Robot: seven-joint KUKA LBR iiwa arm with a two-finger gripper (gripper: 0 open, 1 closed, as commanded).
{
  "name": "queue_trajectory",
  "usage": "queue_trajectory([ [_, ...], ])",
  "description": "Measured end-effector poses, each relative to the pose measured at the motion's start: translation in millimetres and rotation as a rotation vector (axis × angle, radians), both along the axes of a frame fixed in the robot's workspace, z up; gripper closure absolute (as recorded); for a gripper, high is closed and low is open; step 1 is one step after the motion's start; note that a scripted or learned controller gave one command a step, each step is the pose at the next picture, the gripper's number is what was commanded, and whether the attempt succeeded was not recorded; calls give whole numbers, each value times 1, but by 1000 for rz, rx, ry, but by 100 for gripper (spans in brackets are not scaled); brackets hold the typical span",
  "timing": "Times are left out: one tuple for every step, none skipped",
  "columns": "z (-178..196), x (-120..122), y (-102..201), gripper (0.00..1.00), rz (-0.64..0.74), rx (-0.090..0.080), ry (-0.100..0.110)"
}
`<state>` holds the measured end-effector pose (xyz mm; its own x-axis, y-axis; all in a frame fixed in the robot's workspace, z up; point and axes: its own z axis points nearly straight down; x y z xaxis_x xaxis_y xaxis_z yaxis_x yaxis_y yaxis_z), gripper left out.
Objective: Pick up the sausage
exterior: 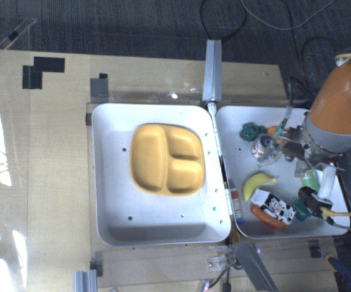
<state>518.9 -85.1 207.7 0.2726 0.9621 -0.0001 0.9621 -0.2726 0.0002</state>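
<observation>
On the far left lies the bare wooden bench, pale, with a black L-shaped mark near its top edge. Next comes the left bin, white and shallow, and in its middle sits a yellow tray with three compartments — one long one on the left, two smaller ones stacked on the right. A metal rail runs up from the seam where the two bins meet. Past that seam is the right bin, and this one is crowded. Near its top sits a dark green toy, and just right of it a small orange-and-white thing too blurred for me to name. Lower down lies a banana, curved, its tip pointing right. Just below the banana a small white box with dark print lies tilted, and under that box, against the bin's front wall, lies the sausage — reddish-orange, partly covered by the box, its left end showing clear. To the right of all this my arm comes in over the bin, orange band uppermost, and my claw hangs over the upper right part of the bin, well apart from the sausage. Whether the claw stands apart or together I cannot tell; the wrist and cables muddle it.
</observation>
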Motion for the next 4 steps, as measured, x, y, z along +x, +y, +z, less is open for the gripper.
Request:
queue_trajectory([
  [-26,-14,52,0,49,1,2],
  [-25,-3,64,0,207,0,0],
  [-26,-31,76,0,199,1,3],
  [-26,-31,78,0,167,1,1],
])
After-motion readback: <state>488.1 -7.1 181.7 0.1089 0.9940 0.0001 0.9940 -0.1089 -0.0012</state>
